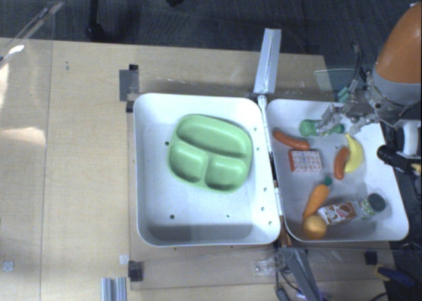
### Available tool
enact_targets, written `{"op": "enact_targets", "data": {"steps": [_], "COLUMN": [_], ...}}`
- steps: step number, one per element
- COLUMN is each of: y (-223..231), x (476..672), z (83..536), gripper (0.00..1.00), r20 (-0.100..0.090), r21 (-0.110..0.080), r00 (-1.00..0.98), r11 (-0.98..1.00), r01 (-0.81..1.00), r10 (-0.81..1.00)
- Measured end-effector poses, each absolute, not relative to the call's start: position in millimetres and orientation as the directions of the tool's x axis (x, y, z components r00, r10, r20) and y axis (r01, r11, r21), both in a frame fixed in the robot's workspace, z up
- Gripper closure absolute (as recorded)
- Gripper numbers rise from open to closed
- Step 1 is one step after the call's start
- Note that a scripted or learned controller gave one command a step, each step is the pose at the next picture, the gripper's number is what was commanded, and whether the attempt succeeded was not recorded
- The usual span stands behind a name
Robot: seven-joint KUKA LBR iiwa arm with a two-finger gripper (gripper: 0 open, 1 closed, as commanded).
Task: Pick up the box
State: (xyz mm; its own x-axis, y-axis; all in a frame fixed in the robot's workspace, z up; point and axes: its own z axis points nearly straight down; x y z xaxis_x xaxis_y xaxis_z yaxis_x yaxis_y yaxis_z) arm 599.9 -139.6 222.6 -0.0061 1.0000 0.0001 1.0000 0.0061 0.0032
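Observation:
The box [305,160] is small and flat with a red and white pattern. It lies in the right bin [395,227], left of centre and just below a red sausage [290,139]. My gripper [335,122] hangs over the bin's back part, up and to the right of the box and apart from it. It sits beside a green round object [308,126] and above a banana [355,153]. Nothing shows held in the gripper.
Around the box in the right bin lie a red pepper [340,163], a carrot [316,199], an orange fruit [315,226] and a lying bottle [347,211]. The left bin [151,220] holds a green divided tray [210,153]. A metal post [268,61] stands behind the bins.

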Motion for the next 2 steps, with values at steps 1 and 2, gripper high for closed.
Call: {"op": "enact_targets", "data": {"steps": [1, 2], "y": [-140.4, -142.8], "x": [611.5, 624.5], "z": [130.8, 107.1], "gripper": [0.00, 0.00], "r20": [-0.001, -0.004], "r21": [0.004, 0.003], "r00": [-0.273, -0.771], "r11": [0.273, 0.771], "r01": [0.962, 0.637], "r10": [0.962, 0.637]}}
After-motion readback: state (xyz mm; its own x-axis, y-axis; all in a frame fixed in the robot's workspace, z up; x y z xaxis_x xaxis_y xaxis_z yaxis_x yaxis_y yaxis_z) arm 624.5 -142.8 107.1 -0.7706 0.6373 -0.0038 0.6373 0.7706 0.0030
